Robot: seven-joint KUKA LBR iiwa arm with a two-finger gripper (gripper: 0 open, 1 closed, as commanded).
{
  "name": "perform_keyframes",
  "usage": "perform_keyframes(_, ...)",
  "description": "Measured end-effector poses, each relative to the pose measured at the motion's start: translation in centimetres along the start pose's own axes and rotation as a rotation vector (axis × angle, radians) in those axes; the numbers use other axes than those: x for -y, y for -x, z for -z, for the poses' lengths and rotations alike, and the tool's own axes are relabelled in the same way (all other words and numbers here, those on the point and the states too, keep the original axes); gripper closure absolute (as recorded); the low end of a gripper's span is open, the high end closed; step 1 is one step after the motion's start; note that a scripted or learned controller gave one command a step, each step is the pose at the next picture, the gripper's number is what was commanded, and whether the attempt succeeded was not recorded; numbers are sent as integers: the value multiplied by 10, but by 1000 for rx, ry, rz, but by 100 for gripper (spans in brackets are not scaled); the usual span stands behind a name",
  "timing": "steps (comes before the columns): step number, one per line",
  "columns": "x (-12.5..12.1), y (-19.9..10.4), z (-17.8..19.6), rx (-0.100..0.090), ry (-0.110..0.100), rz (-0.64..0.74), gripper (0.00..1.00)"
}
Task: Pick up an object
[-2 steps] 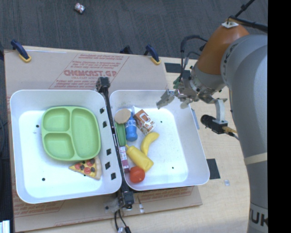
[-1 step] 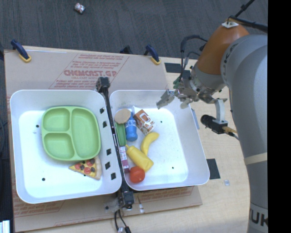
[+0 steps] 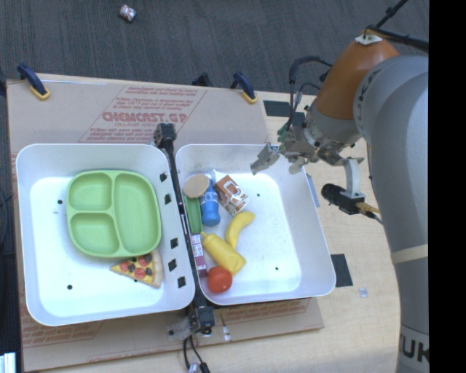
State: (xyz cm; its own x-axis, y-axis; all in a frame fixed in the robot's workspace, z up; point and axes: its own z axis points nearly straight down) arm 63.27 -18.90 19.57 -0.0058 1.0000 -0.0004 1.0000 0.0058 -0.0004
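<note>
Two shallow white bins sit side by side on a cardboard sheet (image 3: pixel 156 109) laid on the table, the sheet held at its far edge by blue clamps (image 3: pixel 33 80). The left bin (image 3: pixel 33 240) carries a green divided plate (image 3: pixel 114 212) toward its far half, and a toy pizza slice (image 3: pixel 138 269) lies just beside the plate's near edge, close to the divider between the bins. The right bin (image 3: pixel 291 240) holds its objects grouped along the side nearest that divider: a round tan piece (image 3: pixel 196 186) at the far end, a green stick-shaped item (image 3: pixel 192 213) running along the wall, a blue bottle (image 3: pixel 210 207) just beside it, a small brown and white carton (image 3: pixel 231 194) tilted next to the bottle, a banana (image 3: pixel 239 226) near the middle, a yellow bottle-shaped piece (image 3: pixel 223 252) touching or nearly touching the banana's lower end, and a red tomato-like ball (image 3: pixel 219 280) at the near end. The half of the bin toward the table's right edge is bare white. The arm (image 3: pixel 393 124) reaches in from the right, and its pincer (image 3: pixel 280 154) hangs over the far right corner of the right bin, apart from the grouped objects. Its fingers appear spread with nothing between them. A small crumpled object (image 3: pixel 128 12) lies on the dark floor beyond the table's far edge.
</note>
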Motion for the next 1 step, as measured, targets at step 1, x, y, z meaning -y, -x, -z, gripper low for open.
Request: perform_keyframes(1,0,0,0,0,0,0,0)
